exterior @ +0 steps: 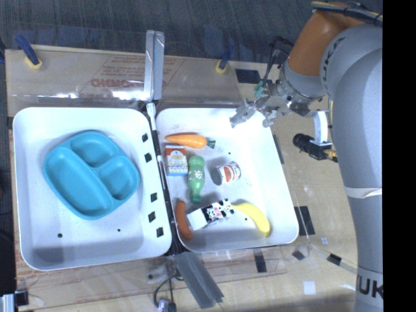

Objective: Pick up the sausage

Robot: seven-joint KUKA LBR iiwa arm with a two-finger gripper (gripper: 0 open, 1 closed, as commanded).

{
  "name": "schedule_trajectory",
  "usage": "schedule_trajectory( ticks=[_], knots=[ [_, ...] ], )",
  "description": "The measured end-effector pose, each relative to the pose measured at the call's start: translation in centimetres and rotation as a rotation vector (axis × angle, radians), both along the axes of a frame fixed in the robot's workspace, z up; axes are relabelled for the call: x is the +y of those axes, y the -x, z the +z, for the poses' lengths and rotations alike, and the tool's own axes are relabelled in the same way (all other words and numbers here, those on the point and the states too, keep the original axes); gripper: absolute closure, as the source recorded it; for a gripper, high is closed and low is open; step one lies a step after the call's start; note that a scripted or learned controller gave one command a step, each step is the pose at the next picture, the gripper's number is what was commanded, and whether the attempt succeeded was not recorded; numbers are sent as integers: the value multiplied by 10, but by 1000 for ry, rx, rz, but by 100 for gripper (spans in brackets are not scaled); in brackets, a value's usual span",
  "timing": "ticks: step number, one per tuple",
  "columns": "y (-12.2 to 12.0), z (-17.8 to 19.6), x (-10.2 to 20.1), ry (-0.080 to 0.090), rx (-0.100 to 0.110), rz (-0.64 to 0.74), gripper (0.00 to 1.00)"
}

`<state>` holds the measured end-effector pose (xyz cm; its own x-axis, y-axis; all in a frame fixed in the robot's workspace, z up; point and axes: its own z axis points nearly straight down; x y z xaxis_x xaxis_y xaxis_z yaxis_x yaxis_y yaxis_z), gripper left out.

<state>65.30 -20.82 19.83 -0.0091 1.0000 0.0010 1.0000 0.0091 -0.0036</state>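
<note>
The sausage [182, 220], reddish-brown and stubby, lies against the left wall of the right bin [276, 174] near its front corner, next to a black-and-white cow-print carton [214, 212]. My gripper [253, 117] hovers over the back edge of the right bin, far behind the sausage. Its two fingers are spread open with nothing between them.
The right bin also holds a carrot [186, 140], a small orange-and-white carton [175, 160], a green bottle [195, 175], a red-and-white can [228, 172] and a banana [252, 216]. The left bin [32, 239] bears a blue divided plate [91, 173].
</note>
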Motion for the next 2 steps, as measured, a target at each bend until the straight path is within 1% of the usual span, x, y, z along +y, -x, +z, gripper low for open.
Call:
schedule_trajectory(
  ticks=[1,2],
  knots=[
    [89,-18,-2,1,0,24,0],
    [141,-28,109,0,1,-36,0]
  ],
)
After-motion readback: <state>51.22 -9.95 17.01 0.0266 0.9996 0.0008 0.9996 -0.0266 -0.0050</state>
